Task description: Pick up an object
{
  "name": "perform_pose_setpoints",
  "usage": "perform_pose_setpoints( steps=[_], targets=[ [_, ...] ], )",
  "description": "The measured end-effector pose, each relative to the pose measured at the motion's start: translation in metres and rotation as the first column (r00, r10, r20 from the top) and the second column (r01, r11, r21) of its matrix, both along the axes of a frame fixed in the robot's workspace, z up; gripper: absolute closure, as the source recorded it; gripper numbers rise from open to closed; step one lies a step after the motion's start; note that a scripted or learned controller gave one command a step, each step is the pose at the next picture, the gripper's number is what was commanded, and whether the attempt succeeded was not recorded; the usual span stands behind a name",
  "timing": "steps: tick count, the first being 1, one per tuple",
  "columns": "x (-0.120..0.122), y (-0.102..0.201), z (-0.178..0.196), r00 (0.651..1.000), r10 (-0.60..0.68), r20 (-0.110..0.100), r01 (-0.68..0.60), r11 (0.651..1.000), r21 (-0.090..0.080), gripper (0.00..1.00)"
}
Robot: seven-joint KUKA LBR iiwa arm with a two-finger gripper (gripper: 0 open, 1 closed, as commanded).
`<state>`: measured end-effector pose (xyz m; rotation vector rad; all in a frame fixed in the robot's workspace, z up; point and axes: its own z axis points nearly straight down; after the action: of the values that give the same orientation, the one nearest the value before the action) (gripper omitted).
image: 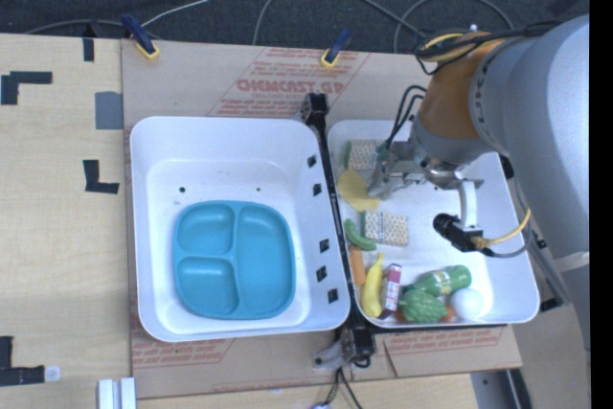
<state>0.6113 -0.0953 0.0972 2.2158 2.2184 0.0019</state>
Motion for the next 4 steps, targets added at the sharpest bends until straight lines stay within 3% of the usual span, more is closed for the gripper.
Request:
perform_pose_setpoints(
  steps=[1, 3, 4],
  targets=[
    [0.000, 0.000, 0.000, 1.000, 0.000, 0.000, 0.000, 1.000, 0.000, 0.00],
    [-0.042, -0.008, -0.010, 1.000, 0.001, 0.001, -0.001, 1.000, 0.001, 0.00],
    [0.007, -0.003, -0.011, 1.000, 0.001, 0.000, -0.001, 1.000, 0.002, 0.00]
  ],
)
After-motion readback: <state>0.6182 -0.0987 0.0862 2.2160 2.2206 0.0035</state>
